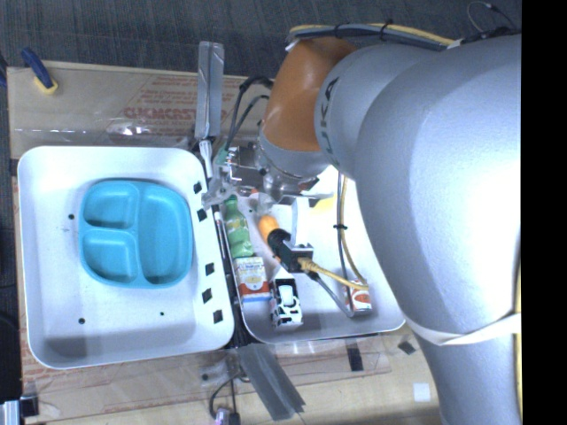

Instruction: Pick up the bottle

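Observation:
A green bottle [237, 230] lies along the left wall of the right bin [328, 330], with its neck toward the back. A white and orange label [252, 274] shows at its near end. My gripper [229, 181] hangs over the bottle's far end, close to the divider between the two bins. The grey arm and its orange band cover most of the right bin. I cannot make out whether the gripper touches the bottle.
A blue divided plate [137, 232] lies in the left bin [53, 343]. In the right bin are an orange piece [265, 225], a black-and-white item [285, 305], a small brown can [359, 301] and a yellow thing [324, 204] by the arm.

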Robot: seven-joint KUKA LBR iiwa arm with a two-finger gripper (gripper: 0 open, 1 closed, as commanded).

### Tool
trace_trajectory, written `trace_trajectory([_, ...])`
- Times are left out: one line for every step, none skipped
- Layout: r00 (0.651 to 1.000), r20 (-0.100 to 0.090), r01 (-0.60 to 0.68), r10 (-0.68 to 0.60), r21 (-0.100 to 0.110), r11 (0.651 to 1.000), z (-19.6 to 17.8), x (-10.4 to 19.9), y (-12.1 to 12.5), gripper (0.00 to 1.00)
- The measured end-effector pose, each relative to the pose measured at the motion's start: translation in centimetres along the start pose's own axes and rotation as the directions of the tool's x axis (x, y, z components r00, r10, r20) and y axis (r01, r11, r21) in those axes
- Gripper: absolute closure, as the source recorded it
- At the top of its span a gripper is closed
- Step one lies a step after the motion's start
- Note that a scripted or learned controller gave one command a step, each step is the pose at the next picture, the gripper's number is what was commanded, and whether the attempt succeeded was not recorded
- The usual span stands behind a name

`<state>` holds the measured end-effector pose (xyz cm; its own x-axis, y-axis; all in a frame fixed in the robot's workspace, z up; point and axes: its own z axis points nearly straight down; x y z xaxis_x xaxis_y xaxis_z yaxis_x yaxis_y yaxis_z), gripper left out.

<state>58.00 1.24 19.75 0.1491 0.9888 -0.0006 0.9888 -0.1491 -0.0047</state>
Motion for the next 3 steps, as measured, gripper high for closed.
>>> trace_trajectory([0.956,0.000,0.293,-0.293,0.001,0.956,0.6,5.2,-1.0,0.00])
trace_trajectory([0.985,0.000,0.170,-0.170,-0.002,0.985,10.6,13.3,0.6,0.00])
trace_trajectory([0.984,-0.001,0.176,-0.176,-0.002,0.984,9.6,13.5,0.6,1.00])
